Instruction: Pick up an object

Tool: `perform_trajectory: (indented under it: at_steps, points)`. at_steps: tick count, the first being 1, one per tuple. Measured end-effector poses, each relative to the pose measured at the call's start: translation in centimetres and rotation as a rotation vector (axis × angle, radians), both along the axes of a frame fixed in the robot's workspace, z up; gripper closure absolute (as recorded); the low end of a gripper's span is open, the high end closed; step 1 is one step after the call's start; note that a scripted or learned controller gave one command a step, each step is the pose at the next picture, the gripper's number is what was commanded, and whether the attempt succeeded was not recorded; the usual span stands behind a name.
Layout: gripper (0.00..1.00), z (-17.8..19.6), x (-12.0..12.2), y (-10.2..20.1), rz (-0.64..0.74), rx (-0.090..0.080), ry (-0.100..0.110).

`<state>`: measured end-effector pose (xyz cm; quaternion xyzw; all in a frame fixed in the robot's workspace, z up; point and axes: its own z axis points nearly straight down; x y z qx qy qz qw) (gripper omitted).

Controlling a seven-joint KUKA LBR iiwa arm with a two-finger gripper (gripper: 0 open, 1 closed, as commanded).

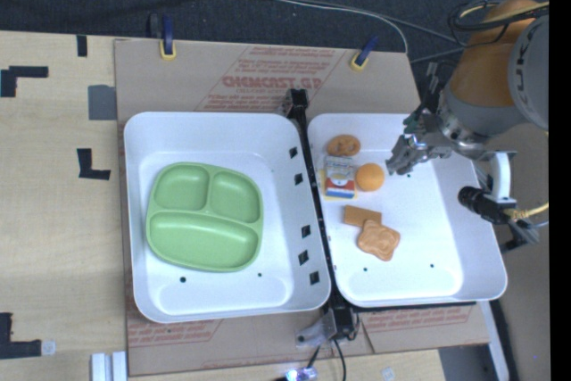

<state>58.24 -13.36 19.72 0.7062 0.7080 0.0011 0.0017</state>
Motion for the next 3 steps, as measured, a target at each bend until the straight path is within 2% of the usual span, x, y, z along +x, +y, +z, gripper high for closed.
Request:
perform_trajectory:
  at_steps: [1, 3]
  points:
    - [1.00, 6.4, 0.1, -0.1, -0.001, -0.001, -0.002]
    - [1.00, 3.4, -2.6, 9.7, 0.002, 0.002, 0.008]
